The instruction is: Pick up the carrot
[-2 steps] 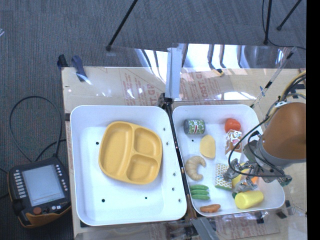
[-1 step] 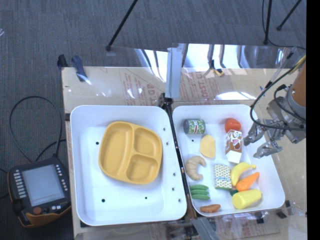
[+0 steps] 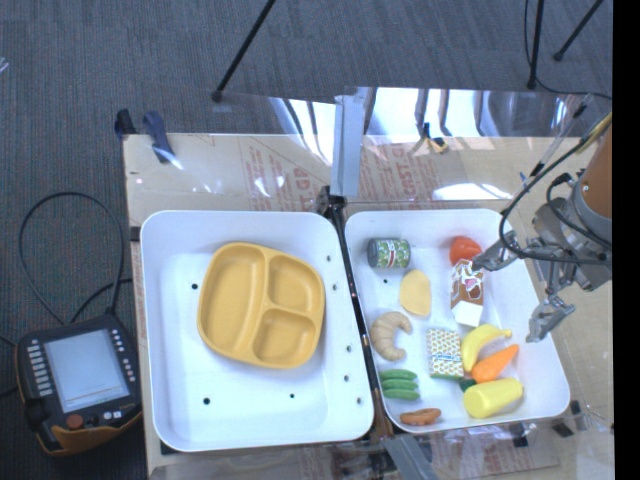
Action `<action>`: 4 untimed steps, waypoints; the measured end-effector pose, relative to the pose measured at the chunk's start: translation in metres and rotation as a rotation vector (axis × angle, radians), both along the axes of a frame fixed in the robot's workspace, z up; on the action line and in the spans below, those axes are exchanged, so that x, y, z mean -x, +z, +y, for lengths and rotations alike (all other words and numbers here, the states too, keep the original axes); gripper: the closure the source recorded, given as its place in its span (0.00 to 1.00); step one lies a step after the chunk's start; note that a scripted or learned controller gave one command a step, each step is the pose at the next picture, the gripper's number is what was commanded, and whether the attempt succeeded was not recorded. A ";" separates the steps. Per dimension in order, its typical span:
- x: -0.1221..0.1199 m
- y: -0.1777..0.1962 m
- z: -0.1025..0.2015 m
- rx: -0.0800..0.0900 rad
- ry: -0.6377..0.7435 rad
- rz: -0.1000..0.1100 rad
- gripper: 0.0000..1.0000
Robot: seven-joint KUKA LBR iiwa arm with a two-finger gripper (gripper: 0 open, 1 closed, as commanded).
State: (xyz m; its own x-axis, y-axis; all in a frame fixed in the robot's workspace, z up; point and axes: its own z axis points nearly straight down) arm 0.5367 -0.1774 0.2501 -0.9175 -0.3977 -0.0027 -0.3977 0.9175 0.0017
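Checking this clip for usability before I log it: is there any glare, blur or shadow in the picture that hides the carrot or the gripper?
Camera view: strong glare on the clear panel behind the bins; the carrot is evenly lit and sharp beside the banana; the gripper near the right edge looks slightly soft; soft shadows only, the yellow plate reads clearly.

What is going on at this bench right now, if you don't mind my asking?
A robot arm reaches in over the right-hand bin, which holds toy food. Its gripper hangs open above the bin's right side and holds nothing. The carrot it is meant to pick up lies untouched near the bin's lower right, between a banana and a lemon. The left bin holds a yellow divided plate.
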 end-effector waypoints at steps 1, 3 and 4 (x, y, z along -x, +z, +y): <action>0.049 -0.140 -0.005 -0.002 -0.163 0.009 0.00; 0.050 -0.159 -0.009 0.003 -0.189 -0.005 0.00; 0.048 -0.159 -0.019 0.004 0.236 -0.010 0.00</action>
State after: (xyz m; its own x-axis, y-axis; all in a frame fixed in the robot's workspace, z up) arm 0.4886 -0.1968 0.0909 -0.7993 -0.6009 -0.0094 -0.6008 0.7993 -0.0065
